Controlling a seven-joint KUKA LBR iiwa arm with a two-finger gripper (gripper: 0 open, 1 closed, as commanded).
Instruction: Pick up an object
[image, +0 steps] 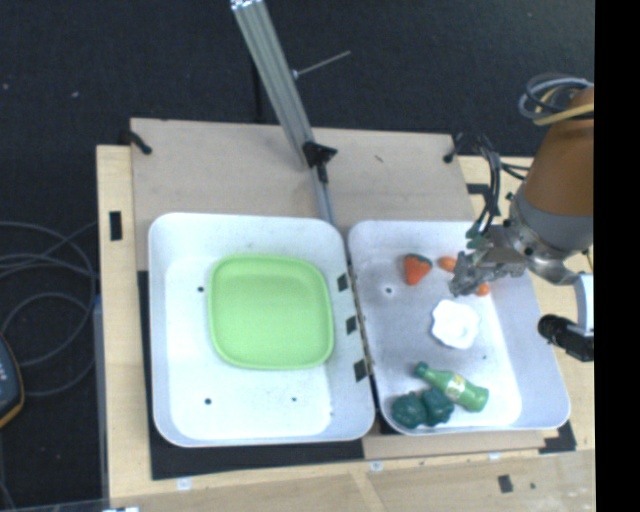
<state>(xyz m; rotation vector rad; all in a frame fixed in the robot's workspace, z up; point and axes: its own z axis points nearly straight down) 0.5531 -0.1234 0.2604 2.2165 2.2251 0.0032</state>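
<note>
The right bin (530, 400) holds a red-orange strawberry-like toy (417, 268), a white round object (456, 325), a green bottle (453, 387) lying on its side and a dark teal lump (421, 408). A small orange piece (446, 263) lies just left of my gripper, and another orange bit (483, 290) peeks out beside it. My gripper (468, 280) hangs low over the bin's upper middle, just above the white object and right of the strawberry toy.
The left bin (180, 300) carries a light green square plate (270, 311). A grey metal pole (285, 90) slants in from the top to the gap between the bins. The arm's orange and grey body (560, 190) covers the right bin's upper right corner.
</note>
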